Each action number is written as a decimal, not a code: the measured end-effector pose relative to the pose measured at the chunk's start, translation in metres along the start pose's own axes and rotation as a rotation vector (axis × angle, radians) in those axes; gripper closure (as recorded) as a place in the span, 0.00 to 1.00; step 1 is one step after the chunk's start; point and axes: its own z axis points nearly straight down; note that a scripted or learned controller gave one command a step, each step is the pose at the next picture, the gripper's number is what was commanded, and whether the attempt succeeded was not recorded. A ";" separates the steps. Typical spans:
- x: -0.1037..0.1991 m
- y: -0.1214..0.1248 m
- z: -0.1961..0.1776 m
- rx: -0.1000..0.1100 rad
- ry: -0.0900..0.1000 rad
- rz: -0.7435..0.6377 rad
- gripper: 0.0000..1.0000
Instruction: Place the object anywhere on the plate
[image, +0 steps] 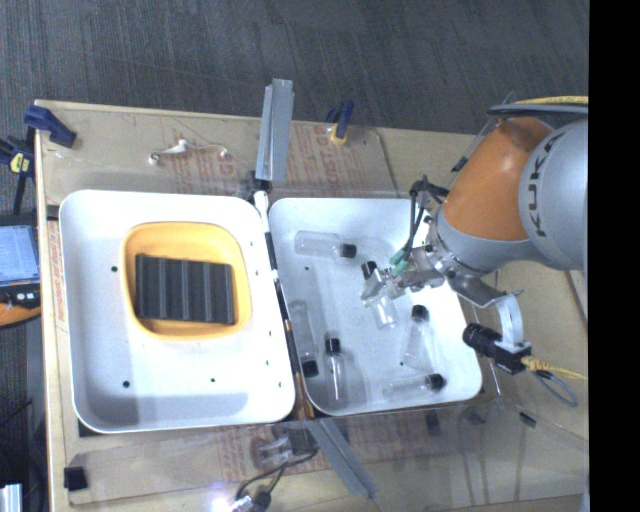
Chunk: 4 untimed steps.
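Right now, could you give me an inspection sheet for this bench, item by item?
Surface: wooden bench bearing left bin and right bin.
Job's things: yellow plate with a dark ribbed insert, in the left bin; clear vials with black caps lying in the right bin.
Clutter: blue clamps at the bench's far edge.
Grippers: gripper over the right bin; finger state unclear.
Cables: yellow cable by the arm.
Surroundings: dark floor.
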 end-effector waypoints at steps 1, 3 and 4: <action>0.017 0.053 -0.030 -0.001 0.001 -0.164 1.00; 0.134 0.156 0.019 -0.001 0.000 -0.504 1.00; 0.147 0.114 0.018 0.000 0.001 -0.603 1.00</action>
